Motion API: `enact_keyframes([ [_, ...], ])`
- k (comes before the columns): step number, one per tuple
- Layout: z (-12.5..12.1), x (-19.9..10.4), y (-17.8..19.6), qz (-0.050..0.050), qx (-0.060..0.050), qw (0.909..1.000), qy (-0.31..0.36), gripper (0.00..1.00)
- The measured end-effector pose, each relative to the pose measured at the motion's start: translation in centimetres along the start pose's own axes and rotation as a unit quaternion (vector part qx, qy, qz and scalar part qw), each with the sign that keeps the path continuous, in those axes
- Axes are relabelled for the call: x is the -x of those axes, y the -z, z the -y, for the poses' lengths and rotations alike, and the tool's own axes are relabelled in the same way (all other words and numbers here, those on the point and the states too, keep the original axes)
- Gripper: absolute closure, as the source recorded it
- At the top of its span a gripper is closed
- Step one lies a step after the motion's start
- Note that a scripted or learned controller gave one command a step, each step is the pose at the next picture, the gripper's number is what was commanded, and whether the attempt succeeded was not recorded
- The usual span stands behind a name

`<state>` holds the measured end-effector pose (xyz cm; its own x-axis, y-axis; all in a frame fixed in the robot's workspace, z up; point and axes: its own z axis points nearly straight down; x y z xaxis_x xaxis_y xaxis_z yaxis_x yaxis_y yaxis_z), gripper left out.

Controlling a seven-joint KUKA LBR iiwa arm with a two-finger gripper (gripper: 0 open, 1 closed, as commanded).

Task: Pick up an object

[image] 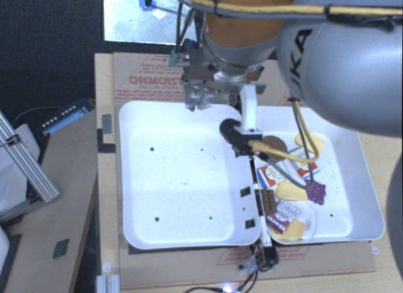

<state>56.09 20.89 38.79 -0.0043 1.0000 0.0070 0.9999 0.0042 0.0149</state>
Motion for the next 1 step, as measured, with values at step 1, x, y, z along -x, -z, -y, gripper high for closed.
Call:
enact_keyframes([
  [1,4.00,-2.61,-12.45,0.005,-0.013,0.9999,0.001,1.00],
])
